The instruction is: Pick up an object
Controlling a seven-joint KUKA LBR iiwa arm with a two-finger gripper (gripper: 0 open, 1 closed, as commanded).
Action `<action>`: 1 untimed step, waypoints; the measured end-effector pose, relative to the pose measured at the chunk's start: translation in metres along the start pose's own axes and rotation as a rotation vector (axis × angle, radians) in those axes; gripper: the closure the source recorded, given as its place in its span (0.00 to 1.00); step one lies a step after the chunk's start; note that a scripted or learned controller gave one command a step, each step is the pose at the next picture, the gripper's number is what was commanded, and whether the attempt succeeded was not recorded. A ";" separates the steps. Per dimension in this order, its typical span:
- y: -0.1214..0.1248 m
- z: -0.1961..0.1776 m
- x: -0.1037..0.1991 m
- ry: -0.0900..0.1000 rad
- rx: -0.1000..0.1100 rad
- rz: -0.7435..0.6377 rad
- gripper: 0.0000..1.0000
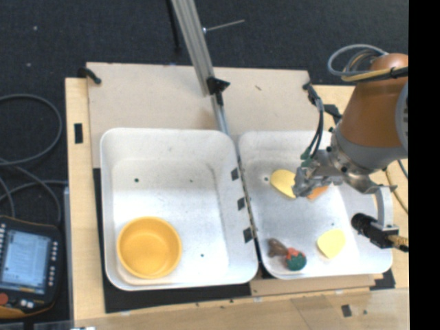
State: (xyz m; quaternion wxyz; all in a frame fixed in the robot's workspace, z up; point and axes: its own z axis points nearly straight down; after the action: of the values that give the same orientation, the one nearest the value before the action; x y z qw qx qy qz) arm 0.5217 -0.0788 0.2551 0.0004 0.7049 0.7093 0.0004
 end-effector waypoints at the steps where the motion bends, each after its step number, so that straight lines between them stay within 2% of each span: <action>1: 0.001 0.013 0.049 0.000 0.001 0.000 1.00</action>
State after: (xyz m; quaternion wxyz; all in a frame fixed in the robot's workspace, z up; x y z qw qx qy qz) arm 0.5224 -0.0303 0.2417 0.0001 0.7050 0.7092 0.0003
